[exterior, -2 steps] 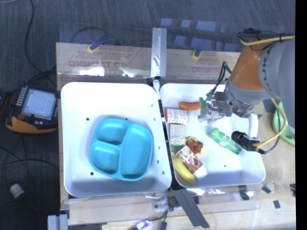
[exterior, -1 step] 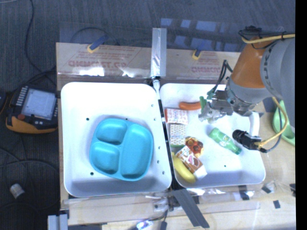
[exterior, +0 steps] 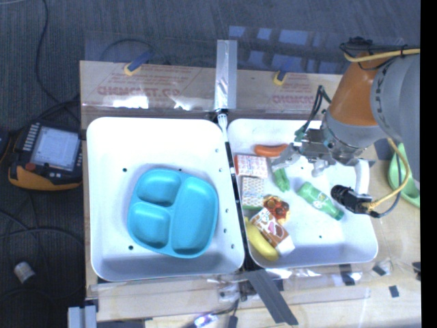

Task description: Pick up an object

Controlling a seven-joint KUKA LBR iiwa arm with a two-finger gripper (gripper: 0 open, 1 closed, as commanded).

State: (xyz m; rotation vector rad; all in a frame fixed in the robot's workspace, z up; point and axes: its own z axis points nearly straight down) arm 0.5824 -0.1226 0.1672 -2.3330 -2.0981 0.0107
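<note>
While nothing is being held yet, gripper [exterior: 311,157] is hovering with fingers apart over right bin [exterior: 355,248], near green bottle [exterior: 319,201]; grasp pending.

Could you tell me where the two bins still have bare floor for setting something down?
Left bin: bare floor around the blue plate, widest along the back. Right bin: open near-right corner, past the green bottle. Crowded along its left wall: boxes, banana, hot dog.

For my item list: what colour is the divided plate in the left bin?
The divided plate is light blue, clear in the camera view.
</note>
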